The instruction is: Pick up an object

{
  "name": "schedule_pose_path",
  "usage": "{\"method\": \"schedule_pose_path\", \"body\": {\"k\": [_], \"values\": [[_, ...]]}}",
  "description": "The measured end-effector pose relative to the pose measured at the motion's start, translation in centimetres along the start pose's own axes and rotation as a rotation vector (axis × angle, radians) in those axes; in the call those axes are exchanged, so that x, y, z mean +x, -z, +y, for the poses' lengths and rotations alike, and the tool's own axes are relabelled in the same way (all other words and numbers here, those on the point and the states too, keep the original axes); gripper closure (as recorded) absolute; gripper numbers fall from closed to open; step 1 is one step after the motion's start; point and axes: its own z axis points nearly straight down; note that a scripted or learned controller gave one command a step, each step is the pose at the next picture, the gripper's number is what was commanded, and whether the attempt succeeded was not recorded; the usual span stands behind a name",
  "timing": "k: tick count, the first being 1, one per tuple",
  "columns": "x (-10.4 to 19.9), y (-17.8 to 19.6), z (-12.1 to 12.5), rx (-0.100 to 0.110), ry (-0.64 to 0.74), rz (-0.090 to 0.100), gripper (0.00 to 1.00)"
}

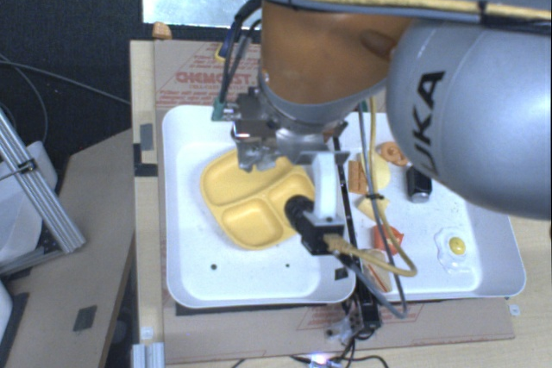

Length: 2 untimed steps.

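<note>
A yellow divided plate (250, 207) lies in the left white bin (198, 280), toward its middle and right side. My gripper (257, 156) hangs straight over the plate's far edge, low and close to it, and the wrist housing hides its tips. The big orange-banded arm covers the back of both bins. In the right bin (496, 271) lie a toy fried egg (454, 246), a small black object (418, 184), a round brown biscuit-like piece (394, 153) and a red-orange strip (387, 238).
A yellow cable loops from the wrist down past the divider between the bins to the front edge (379, 265). Cardboard (185, 77) lies under the bins. A metal frame (34, 185) stands at the left.
</note>
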Motion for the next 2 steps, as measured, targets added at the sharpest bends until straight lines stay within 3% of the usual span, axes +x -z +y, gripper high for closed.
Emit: {"method": "schedule_pose_path", "body": {"k": [1,2], "values": [[-1.2,-4.5,-0.3,0.008,-0.003,-0.007,1.0],[0.0,-11.0,-0.4,0.01,-0.002,-0.007,1.0]]}}
